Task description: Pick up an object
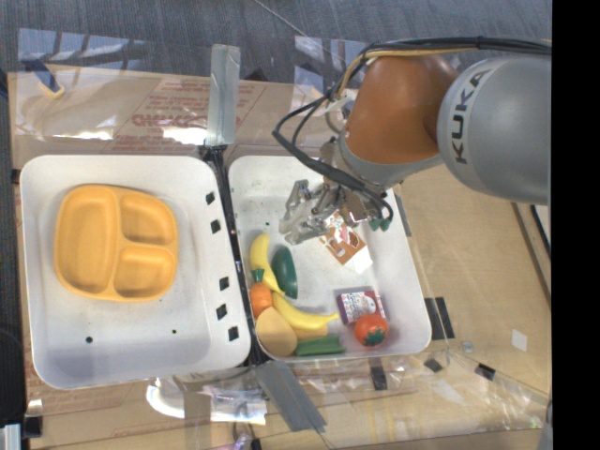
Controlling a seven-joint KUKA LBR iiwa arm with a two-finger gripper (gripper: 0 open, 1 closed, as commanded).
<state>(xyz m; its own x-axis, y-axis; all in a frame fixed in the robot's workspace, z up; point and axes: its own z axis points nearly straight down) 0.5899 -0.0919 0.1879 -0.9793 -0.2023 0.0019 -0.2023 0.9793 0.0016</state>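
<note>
My gripper (302,216) hangs over the upper middle of the right bin (403,251), its metal fingers pointing left and down. Just right of it lies a small orange-and-white packet (344,241). Lower left in this bin are a banana (298,309), a dark green vegetable (284,272), a small orange fruit (260,298), a tan pear-shaped piece (275,332) and a green bean-like piece (321,346). At the lower right sit a maroon packet (357,303) and a red tomato (371,329). Nothing shows between the fingers.
The left bin (197,317) holds a yellow divided plate (114,242). The grey arm with its orange band (398,111) covers the right bin's upper right corner. Cardboard and tape surround both bins.
</note>
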